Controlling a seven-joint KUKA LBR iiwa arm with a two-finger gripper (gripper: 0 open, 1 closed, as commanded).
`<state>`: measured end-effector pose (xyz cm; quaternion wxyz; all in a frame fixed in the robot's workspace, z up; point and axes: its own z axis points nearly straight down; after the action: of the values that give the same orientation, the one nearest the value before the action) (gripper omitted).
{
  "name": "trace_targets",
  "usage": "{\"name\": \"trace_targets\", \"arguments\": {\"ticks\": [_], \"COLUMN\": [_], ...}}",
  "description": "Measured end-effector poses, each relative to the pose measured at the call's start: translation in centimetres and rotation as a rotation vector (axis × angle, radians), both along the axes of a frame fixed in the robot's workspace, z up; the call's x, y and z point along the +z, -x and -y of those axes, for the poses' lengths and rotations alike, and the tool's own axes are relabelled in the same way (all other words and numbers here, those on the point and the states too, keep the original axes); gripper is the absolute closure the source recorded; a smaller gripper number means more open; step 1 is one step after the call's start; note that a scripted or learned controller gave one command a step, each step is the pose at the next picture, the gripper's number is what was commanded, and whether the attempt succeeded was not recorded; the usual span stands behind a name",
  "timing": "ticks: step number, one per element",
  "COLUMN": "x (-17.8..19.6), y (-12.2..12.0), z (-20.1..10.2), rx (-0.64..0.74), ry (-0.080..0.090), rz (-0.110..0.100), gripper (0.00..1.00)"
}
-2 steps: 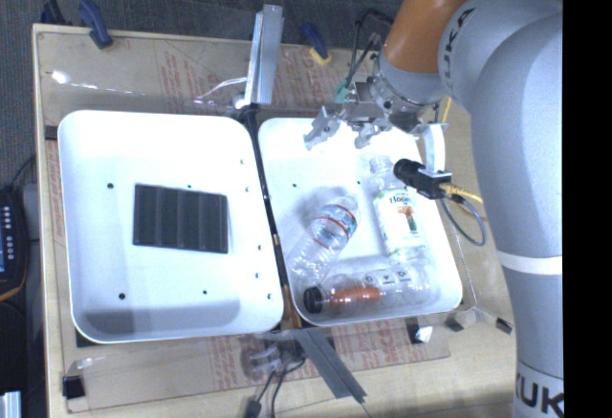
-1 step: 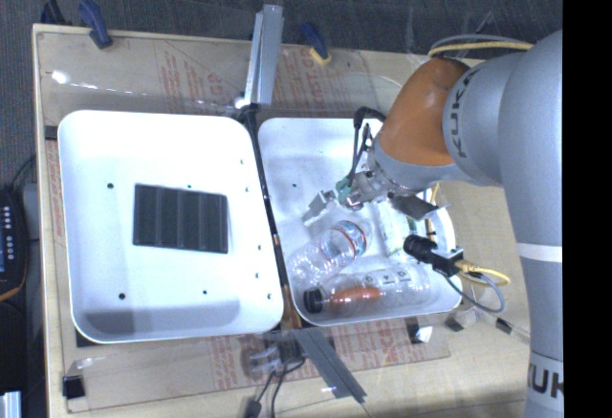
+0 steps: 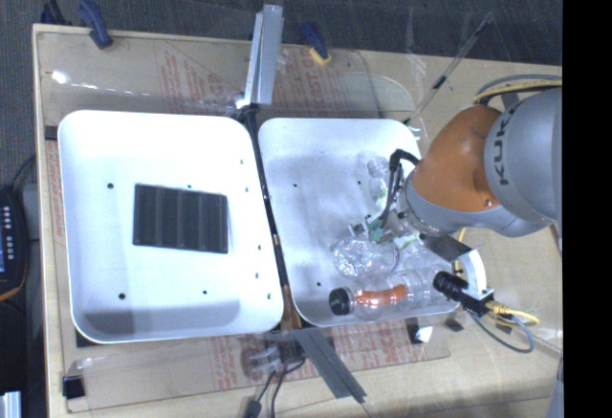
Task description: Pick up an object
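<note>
Clear plastic objects (image 3: 368, 258) lay heaped in the right-hand bin (image 3: 296, 177), toward its near right corner. Among them a crumpled, glassy wrapper sat mid-pile, and a clear bottle (image 3: 382, 297) with a black cap and an orange-tinted middle lay along the bin's near wall, its long axis running left to right, cap pointing left. Just above and to the right of the heap, the jaws (image 3: 387, 220) were lowered into the clutter; whether they were spread or pressed together could not be told, since the wrist and the transparent items hid them. Nothing could be seen pinched between them. The crumpled wrapper lay just below and slightly left of the jaws, the bottle farther toward the near wall. Behind the jaws rose the grey arm with its orange band (image 3: 454, 172), entering from the right. The left-hand bin (image 3: 86, 158) held only a dark ribbed rectangular panel (image 3: 181, 218). Both bins rested side by side on the desk (image 3: 143, 57), with blue clamps at its far edge.
</note>
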<state>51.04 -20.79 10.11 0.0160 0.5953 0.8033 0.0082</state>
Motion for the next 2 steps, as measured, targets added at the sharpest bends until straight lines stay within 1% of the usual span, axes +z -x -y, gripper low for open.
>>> {"name": "trace_targets", "arguments": {"ticks": [1,2], "x": [4.8,-0.9], "y": [0.3,-4.5], "z": [-4.8,-5.5], "rx": [0.058,0.125], "ry": [-0.004,-0.003], "rz": [-0.033,-0.034], "gripper": [0.00,0.00]}}
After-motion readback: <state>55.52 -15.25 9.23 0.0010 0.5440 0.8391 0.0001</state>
